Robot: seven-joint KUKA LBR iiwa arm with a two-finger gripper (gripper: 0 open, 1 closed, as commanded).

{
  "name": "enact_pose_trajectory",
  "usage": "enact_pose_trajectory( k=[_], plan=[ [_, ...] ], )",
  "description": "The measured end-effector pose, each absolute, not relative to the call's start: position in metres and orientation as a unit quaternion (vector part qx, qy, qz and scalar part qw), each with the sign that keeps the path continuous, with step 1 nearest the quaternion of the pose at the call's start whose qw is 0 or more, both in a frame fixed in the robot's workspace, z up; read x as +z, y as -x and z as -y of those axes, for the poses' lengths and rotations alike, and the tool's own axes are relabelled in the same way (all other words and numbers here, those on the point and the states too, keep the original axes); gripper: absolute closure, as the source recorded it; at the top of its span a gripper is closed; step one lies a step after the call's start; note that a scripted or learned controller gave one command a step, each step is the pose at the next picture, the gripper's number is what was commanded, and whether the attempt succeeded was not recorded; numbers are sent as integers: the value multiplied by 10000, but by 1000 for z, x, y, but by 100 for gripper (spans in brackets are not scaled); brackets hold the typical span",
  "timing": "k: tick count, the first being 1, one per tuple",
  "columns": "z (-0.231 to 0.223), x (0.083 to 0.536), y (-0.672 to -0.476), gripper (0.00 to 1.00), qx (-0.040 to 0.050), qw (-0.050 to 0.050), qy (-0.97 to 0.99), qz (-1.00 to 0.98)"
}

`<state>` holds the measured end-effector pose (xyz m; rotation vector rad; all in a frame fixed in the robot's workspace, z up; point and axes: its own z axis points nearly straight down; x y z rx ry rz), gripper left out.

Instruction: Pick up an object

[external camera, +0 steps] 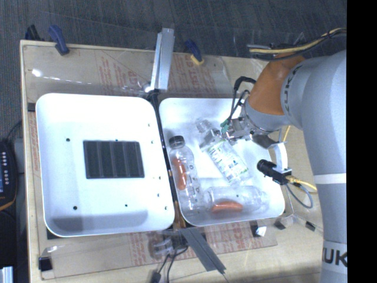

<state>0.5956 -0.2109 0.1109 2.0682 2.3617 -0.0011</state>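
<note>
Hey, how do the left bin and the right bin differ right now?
The left bin has a dark ribbed rectangular panel on its floor, while the right bin holds clear plastic bottles. The arm's gripper reaches over the right bin; the left bin has no arm over it. Both are shallow, white, round-cornered trays set side by side.

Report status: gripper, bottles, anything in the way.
Gripper low over right bin, at top end of labelled bottle; grasp not confirmed. Two more bottles close: one along left wall, one along bottom. Left bin holds a dark grate.
</note>
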Motion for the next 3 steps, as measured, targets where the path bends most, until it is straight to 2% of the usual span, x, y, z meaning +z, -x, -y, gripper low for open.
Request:
enact_pose_trajectory(
  k=[1,2,3],
  plan=[
    [208,94,-596,0,-2,-8,-6296,-7769],
    [208,107,-598,100,5,11,-6281,-7781],
    [181,122,-594,100,-15,-29,-6352,-7723]
  ],
)
